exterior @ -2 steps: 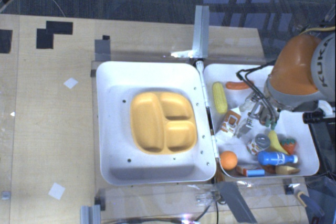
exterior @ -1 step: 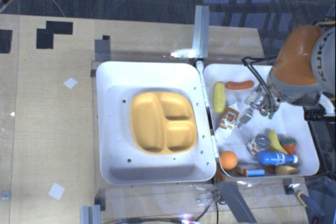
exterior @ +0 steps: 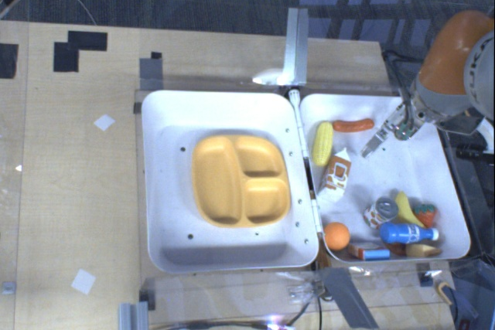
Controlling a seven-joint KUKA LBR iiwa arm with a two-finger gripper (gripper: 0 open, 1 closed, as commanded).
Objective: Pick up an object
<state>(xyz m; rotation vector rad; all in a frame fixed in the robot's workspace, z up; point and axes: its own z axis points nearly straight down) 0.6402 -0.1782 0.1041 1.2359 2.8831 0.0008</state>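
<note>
**Mia:** What is on the tabletop [exterior: 69, 189] in the camera view?

**Ben:** Two white bins sit side by side. The left bin [exterior: 166, 166] is in the middle of the frame. It holds a yellow tray [exterior: 236, 180] with three parts. The right bin [exterior: 452, 189] is at the right of the frame and it is full of toys.

**Mia:** Which toys?

**Ben:** At its top there is a red sausage [exterior: 353, 125] and a yellow corn [exterior: 322, 144]. Just below the corn lies a small white carton [exterior: 336, 174]. At the lower right an orange ball [exterior: 336, 236], a blue bottle [exterior: 406, 233], a banana [exterior: 407, 207] and a few other bits are all bunched close.

**Mia:** Where is the tool?

**Ben:** The tool [exterior: 387, 134] hangs over the top of the right bin, just right of the sausage. The grey arm [exterior: 456, 81] comes in from the right edge. Its two fingers are apart, and nothing is between them.

**Mia:** Why is it there?

**Ben:** I think it wants a toy that lies alone. The sausage and corn have room around them, so they look easier to grab than the heap. Nothing is picked up yet.
</note>
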